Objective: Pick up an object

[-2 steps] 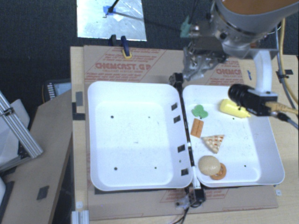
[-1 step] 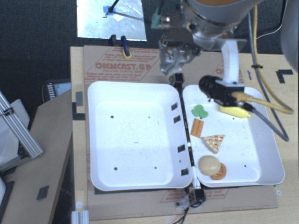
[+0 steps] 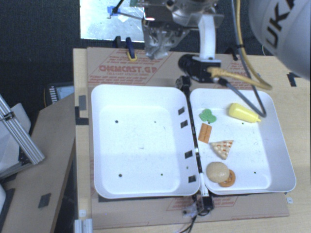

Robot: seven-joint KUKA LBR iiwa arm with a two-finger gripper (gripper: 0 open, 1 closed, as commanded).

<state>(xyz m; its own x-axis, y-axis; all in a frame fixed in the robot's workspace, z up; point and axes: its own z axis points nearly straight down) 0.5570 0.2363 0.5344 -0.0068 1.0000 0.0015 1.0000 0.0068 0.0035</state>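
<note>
Bright, even light is falling from overhead onto the two white bins [image 3: 141, 144], and their floors are washing out toward pure white with little surface detail surviving. A bluish cast is tinting the white plastic. Soft, short shadows are sitting under the yellow piece [image 3: 243, 112] and the round bun-like piece [image 3: 217, 171]. The dark floor around the bench is sinking into grainy near-black. A reflective panel [image 3: 109, 13] at the top is glaring pale. The arm's grey housing [image 3: 286, 18] at the upper right is looming large and soft, out of focus. Overall sharpness is staying modest, with fine edges slightly smeared.
</note>
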